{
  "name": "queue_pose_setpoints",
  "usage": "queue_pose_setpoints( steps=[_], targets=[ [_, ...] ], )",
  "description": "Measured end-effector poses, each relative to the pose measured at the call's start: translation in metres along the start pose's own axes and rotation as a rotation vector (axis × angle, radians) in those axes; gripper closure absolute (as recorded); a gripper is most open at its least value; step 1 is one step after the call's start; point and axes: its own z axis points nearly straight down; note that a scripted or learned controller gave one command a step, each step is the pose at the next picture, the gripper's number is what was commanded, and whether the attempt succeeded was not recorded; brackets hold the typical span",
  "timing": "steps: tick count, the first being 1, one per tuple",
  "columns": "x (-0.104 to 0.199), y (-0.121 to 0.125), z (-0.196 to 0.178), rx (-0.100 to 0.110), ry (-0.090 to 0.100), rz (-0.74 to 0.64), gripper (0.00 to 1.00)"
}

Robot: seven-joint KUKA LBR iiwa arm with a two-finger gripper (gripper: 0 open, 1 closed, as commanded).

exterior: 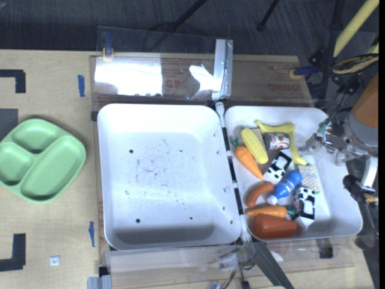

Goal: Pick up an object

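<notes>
The right bin (340,218) holds a heap of toy food along its left half. A corn cob (254,144) lies beside a carrot (248,161), with a yellow curved piece (280,130) and a small can (277,142) behind them. Nearer the front are a blue bottle (287,185), two black-and-white patterned pieces (277,164), a second carrot (267,211) and a red-brown sausage (274,226). My gripper (328,139) hangs over the bin's far right corner, apart from the heap and to its right, with nothing seen in it.
The left bin (162,161) sits against the right one, sharing a middle wall. A green divided plate (41,159) lies on the bench at far left. A clear plastic screen (162,71) stands behind the bins. Cables and stands crowd the right edge.
</notes>
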Motion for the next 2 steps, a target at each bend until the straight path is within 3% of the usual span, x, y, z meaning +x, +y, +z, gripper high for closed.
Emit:
queue_pose_setpoints(
  steps=[1, 2],
  targets=[
    [0.001, 0.002, 0.0, -0.004, 0.001, 0.006, 0.0],
    [0.004, -0.019, 0.028, 0.067, 0.004, 0.113, 0.0]
  ],
)
